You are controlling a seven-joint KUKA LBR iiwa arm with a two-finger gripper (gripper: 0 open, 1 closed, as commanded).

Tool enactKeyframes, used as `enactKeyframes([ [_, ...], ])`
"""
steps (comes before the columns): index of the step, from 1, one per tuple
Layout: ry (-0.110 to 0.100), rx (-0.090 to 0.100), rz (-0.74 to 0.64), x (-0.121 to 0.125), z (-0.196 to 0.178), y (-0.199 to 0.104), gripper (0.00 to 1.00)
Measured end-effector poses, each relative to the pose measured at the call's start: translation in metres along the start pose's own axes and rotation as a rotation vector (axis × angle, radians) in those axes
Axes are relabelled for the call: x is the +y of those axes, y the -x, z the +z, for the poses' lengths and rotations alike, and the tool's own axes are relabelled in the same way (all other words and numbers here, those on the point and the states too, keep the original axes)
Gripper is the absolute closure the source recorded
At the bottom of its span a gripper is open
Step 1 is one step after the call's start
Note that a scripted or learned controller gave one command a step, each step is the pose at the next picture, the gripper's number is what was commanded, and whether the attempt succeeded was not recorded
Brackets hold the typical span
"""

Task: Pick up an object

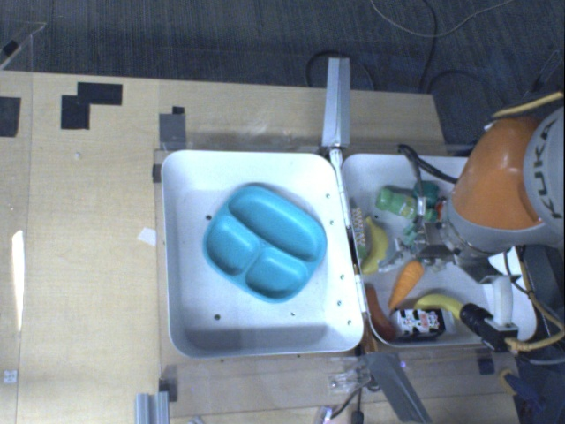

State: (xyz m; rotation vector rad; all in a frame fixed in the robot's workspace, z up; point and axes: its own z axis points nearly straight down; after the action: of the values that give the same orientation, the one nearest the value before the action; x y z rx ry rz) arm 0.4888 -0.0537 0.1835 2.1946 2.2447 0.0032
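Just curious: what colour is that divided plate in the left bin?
The divided plate is bright blue, seen clearly in the camera view.

The pale wooden table carries two shallow white bins side by side: the left bin near centre, the right bin at three o'clock, touching along a metal divider. Black patches (flat, angular) lie on the table at ten o'clock.

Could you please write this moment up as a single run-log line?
tool: low in right white bin, above orange plastic carrot | grasp: none visible | left white bin: blue three-part plastic plate
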Motion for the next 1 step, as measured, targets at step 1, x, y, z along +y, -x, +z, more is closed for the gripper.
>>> enactKeyframes([
  [1,0.001,0.000,-0.002,0.0020,-0.0085,0.0000,1.00],
])
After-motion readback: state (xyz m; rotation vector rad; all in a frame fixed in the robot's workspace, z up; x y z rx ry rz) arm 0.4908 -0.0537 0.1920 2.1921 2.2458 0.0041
